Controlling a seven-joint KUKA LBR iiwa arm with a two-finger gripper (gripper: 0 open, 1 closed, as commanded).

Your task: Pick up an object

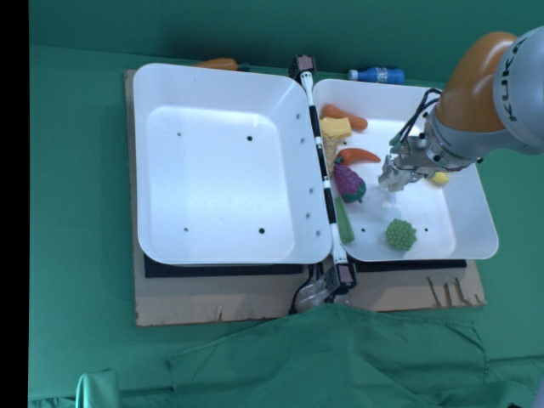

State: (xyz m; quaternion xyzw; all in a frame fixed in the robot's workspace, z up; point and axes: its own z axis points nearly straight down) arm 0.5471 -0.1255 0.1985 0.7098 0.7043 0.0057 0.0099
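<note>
Reaching in from 3 o'clock, the grey arm (501, 100) with its orange band is seen over the right bin (463, 219), and the gripper (393, 183) is held low above the bin's middle. Whether the gripper is open or closed cannot be told, since its tip blurs into the white floor of the bin; nothing can be made out in its grasp.

Several toy foods are gathered in the right bin. A green bumpy ball (400, 235) is placed at 6 o'clock of the gripper, apart from it. A purple grape bunch (348, 182) is seen at 9 o'clock of the gripper, near but not touching. An orange carrot (358, 155) is laid just above the grapes, and a yellow block (335, 128) and a second orange piece (344, 117) are found toward 11 o'clock. A green stalk (344, 221) is laid along the bin's left wall at 7 o'clock. A small yellow item (439, 178) is partly hidden beside the wrist at 3 o'clock.

The left bin (170, 92) is set alongside on the green desk (76, 185). Beyond the bins, at 12 o'clock, a blue bottle (377, 75) and an orange object (218, 63) are laid on the desk.
</note>
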